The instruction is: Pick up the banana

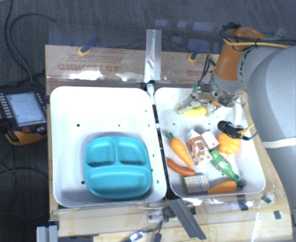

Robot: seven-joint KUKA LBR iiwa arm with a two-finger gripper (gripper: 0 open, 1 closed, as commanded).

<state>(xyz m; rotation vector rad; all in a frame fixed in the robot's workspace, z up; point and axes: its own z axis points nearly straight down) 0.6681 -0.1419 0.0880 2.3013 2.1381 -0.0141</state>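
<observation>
One step is in hand: the gripper (pixel 194 103) sits over the banana (pixel 194 112), jaws apparently open around it, so closing should come next.

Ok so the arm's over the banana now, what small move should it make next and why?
Probably close and lift straight up. The gripper sits right at the banana near the back of the right bin, with the other toys lying nearer the front, so a short vertical lift should test the grasp.

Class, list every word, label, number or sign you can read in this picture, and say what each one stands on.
Red print on the cardboard sheet behind the bins: too blurred to read.
Pattern on the small white carton: not readable.
Screen of the pendant: too small to read.
</observation>
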